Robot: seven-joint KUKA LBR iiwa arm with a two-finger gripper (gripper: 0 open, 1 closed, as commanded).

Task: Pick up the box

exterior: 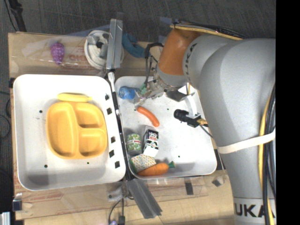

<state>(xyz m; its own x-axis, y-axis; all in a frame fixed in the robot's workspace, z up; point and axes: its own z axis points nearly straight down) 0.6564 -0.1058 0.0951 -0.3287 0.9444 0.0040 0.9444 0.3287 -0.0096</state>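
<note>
Gripper (149, 91) low at right bin's (197, 149) far end beside blue object (125, 93) | grip state: can't tell | box (151, 141) lies mid-bin, next to green can (134, 142), well apart from gripper

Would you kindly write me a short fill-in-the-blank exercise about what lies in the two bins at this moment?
1. The yellow tray lies in the ____ bin.
2. The box lies in the right bin, beside a green ____.
3. The gripper is above the right bin's far end, next to a ____ ball.
4. At the right bin's near edge lies an orange ____.

Missing words: left; can; blue; carrot
</note>
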